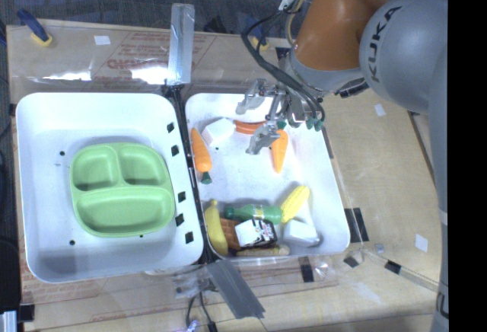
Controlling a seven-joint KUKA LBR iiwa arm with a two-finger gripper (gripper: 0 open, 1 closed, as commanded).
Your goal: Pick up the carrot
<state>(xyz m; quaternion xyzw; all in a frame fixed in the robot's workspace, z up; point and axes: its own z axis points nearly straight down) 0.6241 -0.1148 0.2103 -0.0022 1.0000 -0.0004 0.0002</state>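
Note:
Three orange carrots lie in the right bin (pixel 335 186). One carrot (pixel 200 154) rests along the bin's left wall. A second carrot (pixel 280 149) points down just right of the lower finger (pixel 260 142). A thinner carrot (pixel 245 126) lies flat between the two fingers. My gripper (pixel 255 122) hangs low over the bin's far half. It stands open, with its jaws much wider apart than the thin carrot, and it grips nothing. The grey and orange arm (pixel 335 26) reaches in from the upper right.
The right bin's near end holds a corn cob (pixel 295 202), a banana (pixel 215 228), a green bottle (pixel 251 212), a white box (pixel 300 231) and a dark packet (pixel 255 232). A green divided plate (pixel 120 188) sits in the left bin (pixel 30 140).

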